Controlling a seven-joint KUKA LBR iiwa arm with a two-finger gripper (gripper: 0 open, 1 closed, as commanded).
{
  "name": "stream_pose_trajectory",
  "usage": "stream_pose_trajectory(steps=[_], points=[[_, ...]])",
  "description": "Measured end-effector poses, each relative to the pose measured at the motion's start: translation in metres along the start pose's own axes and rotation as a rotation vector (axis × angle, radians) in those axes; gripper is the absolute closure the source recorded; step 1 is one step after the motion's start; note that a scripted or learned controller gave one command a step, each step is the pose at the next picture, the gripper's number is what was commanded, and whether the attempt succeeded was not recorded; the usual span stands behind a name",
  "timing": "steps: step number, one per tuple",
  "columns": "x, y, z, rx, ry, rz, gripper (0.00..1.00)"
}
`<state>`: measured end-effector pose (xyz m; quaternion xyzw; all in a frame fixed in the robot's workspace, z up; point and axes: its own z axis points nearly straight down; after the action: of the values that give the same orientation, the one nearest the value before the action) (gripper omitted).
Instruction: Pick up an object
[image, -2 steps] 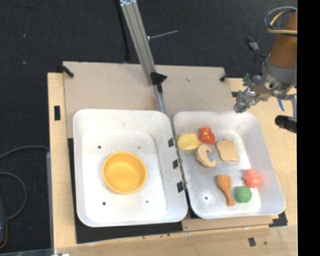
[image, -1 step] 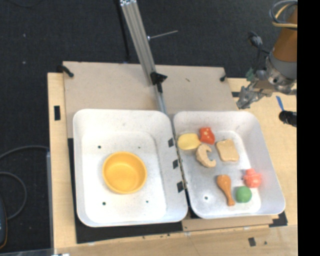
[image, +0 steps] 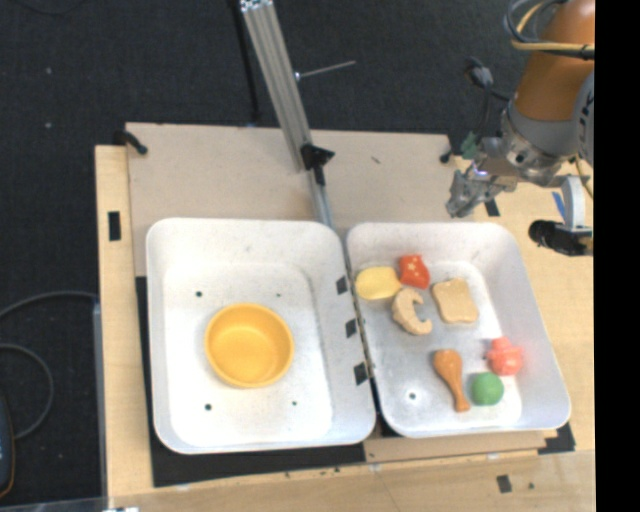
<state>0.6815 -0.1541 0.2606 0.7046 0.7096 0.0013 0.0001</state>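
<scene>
The gripper (image: 468, 195), dull metal, hangs above the far rim of the right bin (image: 535, 300); whether it is spread or closed cannot be told. Inside that bin lie small toy foods: a smooth yellow lump (image: 377, 283), a red strawberry (image: 413, 269), a tan toast slice (image: 456, 301), a curved beige piece (image: 411, 312), an orange drumstick (image: 451, 377), a green ball (image: 487, 389) and a pinkish-red fruit (image: 505, 356). A glossy round yellow bowl (image: 249, 345) sits in the left bin (image: 180, 260).

pretty evenly lit from overhead, bright enough, no hard shadows. the white bins (image: 250, 235) look a bit washed out and grainy. overall soft and low-res, small toys are fuzzy. the gripper (image: 468, 193) is blurry, and the dark floor (image: 60, 60) swallows detail.
</scene>
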Motion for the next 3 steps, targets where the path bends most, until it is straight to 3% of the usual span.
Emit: stream_pose_trajectory(steps=[2, 3], points=[[0.094, -0.009, 0.001, 0.002, -0.001, 0.005, 1.00], [0.140, -0.001, 0.004, 0.000, -0.001, 0.001, 1.00]])
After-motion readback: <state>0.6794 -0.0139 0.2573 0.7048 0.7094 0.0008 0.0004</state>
